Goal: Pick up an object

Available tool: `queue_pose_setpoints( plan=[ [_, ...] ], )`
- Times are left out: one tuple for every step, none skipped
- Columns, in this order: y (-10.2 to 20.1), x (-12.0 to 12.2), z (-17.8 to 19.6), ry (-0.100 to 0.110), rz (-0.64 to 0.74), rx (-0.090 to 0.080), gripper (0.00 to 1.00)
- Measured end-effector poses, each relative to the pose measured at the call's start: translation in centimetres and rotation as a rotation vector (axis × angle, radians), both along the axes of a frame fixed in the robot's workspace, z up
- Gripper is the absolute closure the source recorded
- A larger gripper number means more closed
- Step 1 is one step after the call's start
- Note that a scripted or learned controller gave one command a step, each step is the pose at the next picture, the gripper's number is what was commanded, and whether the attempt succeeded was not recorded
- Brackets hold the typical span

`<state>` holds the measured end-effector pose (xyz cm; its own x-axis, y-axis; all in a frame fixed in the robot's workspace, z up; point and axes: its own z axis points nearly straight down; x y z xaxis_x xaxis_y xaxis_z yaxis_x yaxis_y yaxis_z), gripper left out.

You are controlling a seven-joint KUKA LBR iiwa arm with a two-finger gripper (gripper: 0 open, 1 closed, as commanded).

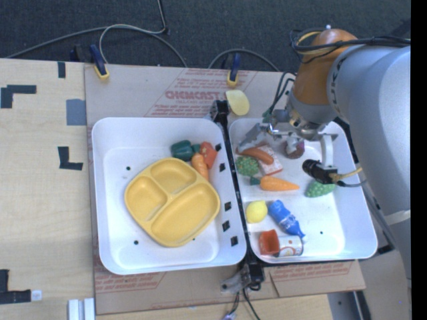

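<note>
Sausage (257, 155) lies partly hidden beneath the tool (267, 133).

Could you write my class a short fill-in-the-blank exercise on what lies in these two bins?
1. The yellow divided plate lies in the ____ bin.
2. The blue bottle lies just right of the ____ lemon.
3. The orange carrot lies in the ____ bin.
4. The gripper is over the ____ bin.

Missing words: left; yellow; right; right
</note>
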<state>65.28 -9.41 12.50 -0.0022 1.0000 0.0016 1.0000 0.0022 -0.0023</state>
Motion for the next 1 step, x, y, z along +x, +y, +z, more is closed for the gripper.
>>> queue_pose_setpoints(
  plan=[
    [-2.28, -0.88, -3.57, -0.009, 0.0, 0.003, 0.0]
  ],
)
